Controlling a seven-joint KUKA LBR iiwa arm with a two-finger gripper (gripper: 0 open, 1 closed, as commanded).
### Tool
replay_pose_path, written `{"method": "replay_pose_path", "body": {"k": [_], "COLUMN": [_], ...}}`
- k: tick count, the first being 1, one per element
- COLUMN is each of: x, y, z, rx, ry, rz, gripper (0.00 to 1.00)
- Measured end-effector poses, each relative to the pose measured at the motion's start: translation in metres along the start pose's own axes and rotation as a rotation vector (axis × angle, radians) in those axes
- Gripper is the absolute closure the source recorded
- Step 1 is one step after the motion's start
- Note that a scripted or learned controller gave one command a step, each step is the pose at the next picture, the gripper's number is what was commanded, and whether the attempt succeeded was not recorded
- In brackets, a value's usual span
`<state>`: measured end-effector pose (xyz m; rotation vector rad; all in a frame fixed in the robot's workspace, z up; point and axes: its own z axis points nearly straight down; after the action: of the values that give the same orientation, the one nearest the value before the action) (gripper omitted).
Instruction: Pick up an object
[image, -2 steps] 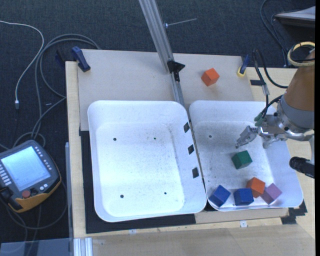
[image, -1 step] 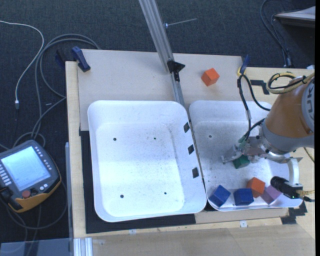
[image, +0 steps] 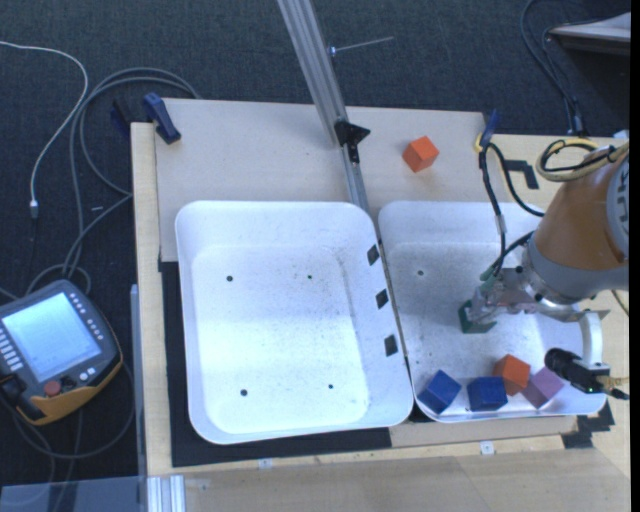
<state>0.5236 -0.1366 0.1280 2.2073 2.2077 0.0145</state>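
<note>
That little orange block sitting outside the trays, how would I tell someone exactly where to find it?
Start at the right white bin and look just past its far rim, on the bare tan board. The orange cube sits there alone, right of the slanted metal rail. The other orange block lies inside the bin among blue ones.

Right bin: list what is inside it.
The right bin holds two blue blocks, an orange block and a purple block along its near edge. The gripper reaches into it; whatever lies under the arm is covered.
</note>
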Motion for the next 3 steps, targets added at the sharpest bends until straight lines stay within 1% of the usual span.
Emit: {"method": "replay_pose_path", "body": {"k": [1, 2, 3], "x": [0.0, 0.0, 0.077], "y": [-0.001, 0.0, 0.03], "z": [0.001, -0.009, -0.075], "rx": [0.003, 0.0, 0.012], "ry": [0.001, 0.0, 0.01], "rz": [0.001, 0.0, -0.011], "gripper": [0.0, 1.0, 1.0]}}
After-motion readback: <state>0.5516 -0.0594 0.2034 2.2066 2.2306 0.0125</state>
